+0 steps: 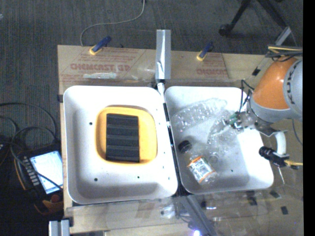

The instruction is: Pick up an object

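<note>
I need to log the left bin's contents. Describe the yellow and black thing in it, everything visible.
The yellow and black object lies flat in the middle of the left bin, resting on its floor. It is a rounded yellow-orange slab or tray carrying a black, ribbed rectangular insert with four crosswise bands. The material looks like plastic or foam. Nothing else touches it, and the arm is well away, over the other bin.

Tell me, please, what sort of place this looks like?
Probably a robotics lab: a robot arm reaches over two white bins clamped to a bench, with cables and an office chair base on grey carpet.
</note>
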Motion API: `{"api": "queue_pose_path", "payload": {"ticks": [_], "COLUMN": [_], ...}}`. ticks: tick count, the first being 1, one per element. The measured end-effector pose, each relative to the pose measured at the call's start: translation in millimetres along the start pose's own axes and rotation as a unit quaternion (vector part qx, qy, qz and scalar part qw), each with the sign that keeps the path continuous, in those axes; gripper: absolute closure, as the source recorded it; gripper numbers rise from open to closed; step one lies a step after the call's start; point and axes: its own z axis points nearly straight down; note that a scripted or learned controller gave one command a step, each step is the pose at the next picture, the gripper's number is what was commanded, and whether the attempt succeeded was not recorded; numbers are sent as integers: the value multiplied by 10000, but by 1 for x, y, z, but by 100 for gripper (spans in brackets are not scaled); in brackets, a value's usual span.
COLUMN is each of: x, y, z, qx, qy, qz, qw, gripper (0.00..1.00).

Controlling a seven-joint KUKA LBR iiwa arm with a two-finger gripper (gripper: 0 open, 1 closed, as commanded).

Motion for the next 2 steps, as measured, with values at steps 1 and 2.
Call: {"api": "queue_pose_path", "payload": {"ticks": [1,2], "x": [2,-15], "y": [16,89], "z": [-6,10], "qx": [81,278], "qy": [9,54], "qz": [-779,-485], "qw": [9969,9984], "gripper": [0,0]}}
